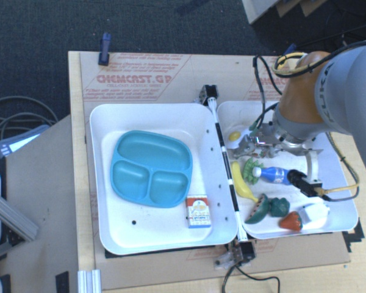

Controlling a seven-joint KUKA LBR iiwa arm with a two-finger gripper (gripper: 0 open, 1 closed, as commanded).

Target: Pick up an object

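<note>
the grey arm (pixel 335 90) reaches in low over the right bin (pixel 344 176), gripper (pixel 262 140) near its left wall above the banana (pixel 241 185) and blue bottle (pixel 273 175); grip state unclear.

The gripper (pixel 254 145) hangs low in the right bin (pixel 341 163), a banana (pixel 241 185) and blue bottle (pixel 273 175) just beneath it, the blue tray (pixel 151 168) well off.
</note>
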